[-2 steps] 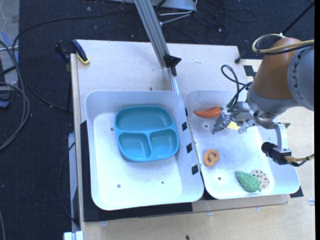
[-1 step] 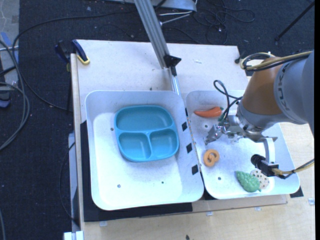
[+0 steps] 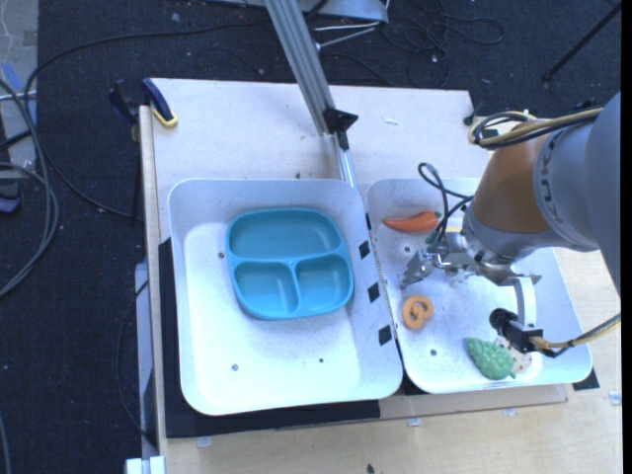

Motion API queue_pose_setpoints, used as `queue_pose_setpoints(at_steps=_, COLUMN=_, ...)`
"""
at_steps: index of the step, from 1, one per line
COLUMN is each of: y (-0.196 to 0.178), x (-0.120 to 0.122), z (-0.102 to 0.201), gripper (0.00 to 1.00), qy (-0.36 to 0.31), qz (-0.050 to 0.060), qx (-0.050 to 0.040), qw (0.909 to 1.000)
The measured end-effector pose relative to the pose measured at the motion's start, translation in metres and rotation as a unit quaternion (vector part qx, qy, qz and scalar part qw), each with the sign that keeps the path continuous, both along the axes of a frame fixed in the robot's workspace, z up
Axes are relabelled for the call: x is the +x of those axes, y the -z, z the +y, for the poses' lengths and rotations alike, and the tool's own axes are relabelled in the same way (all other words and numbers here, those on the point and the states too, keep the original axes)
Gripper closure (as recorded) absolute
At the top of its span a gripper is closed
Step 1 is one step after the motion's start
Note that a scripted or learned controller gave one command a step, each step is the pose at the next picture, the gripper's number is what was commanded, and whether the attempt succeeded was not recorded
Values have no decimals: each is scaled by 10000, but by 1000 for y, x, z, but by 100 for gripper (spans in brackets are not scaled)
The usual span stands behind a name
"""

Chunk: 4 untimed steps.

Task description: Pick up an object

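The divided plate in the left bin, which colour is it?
The divided plate is light blue, seen clearly in the camera view.

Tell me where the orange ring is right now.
The orange ring lies in the right bin, near its left wall, just below the gripper.

The blue tray (image 3: pixel 290 263) crowds the left bin's (image 3: pixel 197 363) back; bare floor in front lies open.

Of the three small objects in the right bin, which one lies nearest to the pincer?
The orange ring, just below the pincer. The carrot and green piece lie farther.
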<state>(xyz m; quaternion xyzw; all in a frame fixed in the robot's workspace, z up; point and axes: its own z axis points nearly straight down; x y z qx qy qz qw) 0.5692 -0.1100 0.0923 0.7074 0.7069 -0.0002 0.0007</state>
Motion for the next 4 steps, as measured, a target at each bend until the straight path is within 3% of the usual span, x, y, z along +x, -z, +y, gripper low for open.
queue_pose_setpoints(at_steps=1, y=-12, x=1, z=-1, gripper=100, qy=7, qz=-21, qx=-8, qw=10000)
queue_pose_setpoints(at_steps=3, y=-119, x=5, z=1, gripper=100, qy=-16, qz=-12, qx=1, qw=10000)
queue_pose_setpoints(at_steps=4, y=-126, x=-14, z=41, gripper=100, qy=-22, qz=12, qx=10, qw=10000)
